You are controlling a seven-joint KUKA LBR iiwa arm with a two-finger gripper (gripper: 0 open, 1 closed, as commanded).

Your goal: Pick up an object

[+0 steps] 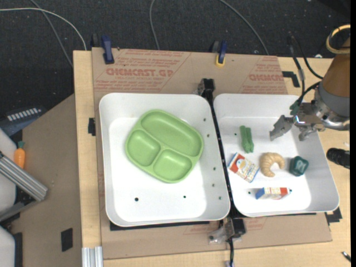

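Croissant [272, 163] lying in right bin [317, 196]

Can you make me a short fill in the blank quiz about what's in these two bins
1. The green divided plate has ____ compartments.
2. The croissant lies in the ____ bin.
3. The gripper hangs over the right bin, and between its fingers there is ____.
4. The green stick lies farther from the camera than the ____ carton.

Missing words: three; right; nothing; red and white
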